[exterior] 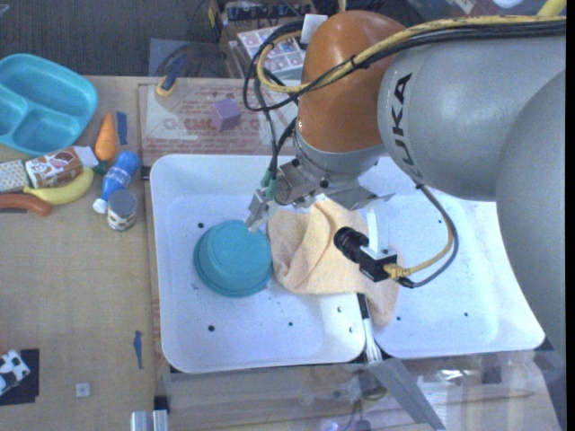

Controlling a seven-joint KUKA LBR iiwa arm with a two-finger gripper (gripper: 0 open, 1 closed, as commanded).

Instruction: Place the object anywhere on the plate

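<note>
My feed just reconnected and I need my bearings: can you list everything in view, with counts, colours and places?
round teal plastic plate: 1, teal, left bin
crumpled yellow cloth: 1, yellow, straddling both bins
shallow white bins: 2, white, bench centre
blue divided tray: 1, blue, far left
toy carrot: 1, orange, left
toy banana: 1, yellow, left
small blue bottle: 1, blue, left
purple cube: 1, purple, behind bins
pincer: 1, grey, at the plate's rear edge
arm: 1, grey and orange, right

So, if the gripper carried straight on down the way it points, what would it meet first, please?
Probably the yellow cloth or the blue bowl's rim; the gripper hangs between them and depth is unclear.
</note>
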